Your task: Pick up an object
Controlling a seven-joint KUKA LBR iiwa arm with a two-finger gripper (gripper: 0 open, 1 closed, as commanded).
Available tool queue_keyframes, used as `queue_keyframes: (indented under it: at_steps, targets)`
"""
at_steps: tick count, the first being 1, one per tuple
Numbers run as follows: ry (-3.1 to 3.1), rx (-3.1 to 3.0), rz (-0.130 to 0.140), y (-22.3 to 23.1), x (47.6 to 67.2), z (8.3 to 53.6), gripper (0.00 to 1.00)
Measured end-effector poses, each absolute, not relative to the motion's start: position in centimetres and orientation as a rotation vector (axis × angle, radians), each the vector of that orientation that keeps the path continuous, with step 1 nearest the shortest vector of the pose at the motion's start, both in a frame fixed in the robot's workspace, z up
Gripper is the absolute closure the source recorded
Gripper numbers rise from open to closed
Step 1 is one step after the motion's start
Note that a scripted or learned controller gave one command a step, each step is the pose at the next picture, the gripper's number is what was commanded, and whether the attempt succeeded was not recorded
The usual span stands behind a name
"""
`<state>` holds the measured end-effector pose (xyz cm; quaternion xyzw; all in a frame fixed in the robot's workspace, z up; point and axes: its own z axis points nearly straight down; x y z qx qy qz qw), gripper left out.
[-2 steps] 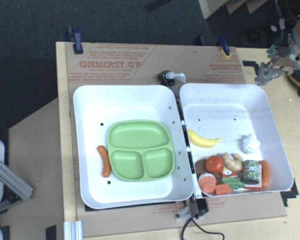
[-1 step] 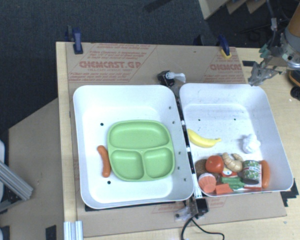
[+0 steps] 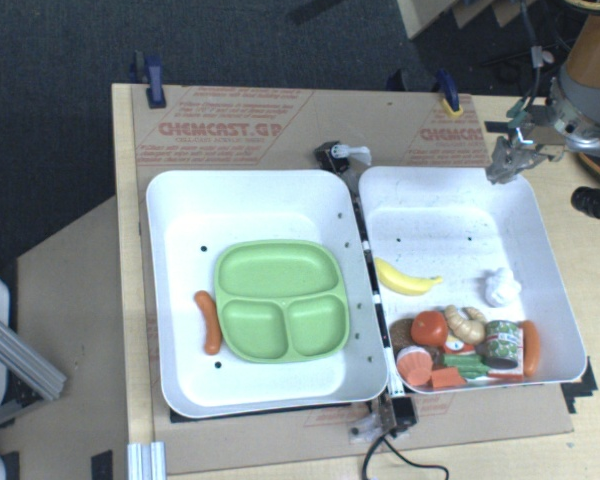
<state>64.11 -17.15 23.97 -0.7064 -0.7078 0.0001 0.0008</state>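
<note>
My gripper (image 3: 504,166) hangs over the far right corner of the right bin (image 3: 450,213), with nothing seen between its fingers. A yellow banana (image 3: 406,280) lies in the right bin near its left wall. A crumpled white object (image 3: 500,287) rests to the banana's right. At the bin's near end sits a pile of toy food: a red tomato (image 3: 430,327), a knobby tan piece (image 3: 467,320), a green and dark can (image 3: 503,340), an orange carrot (image 3: 529,348) and a round salmon-coloured slice (image 3: 415,367). The gripper is well away from all of them.
The left bin (image 3: 180,208) holds a green divided plate (image 3: 280,301) and an orange sausage (image 3: 210,321) beside the plate's left edge. A small black and white fitting (image 3: 342,155) sits behind the gap between the bins. Blue clamps (image 3: 155,80) grip the board's far edge.
</note>
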Motion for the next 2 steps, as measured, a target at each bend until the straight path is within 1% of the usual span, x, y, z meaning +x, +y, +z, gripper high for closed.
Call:
queue_keyframes:
  at_steps: [1,2]
  targets:
    - [-2.220,-2.215,0.002,-13.2,58.6,23.6,1.00]
    - [-2.215,-2.220,0.005,-12.5,52.1,23.6,1.00]
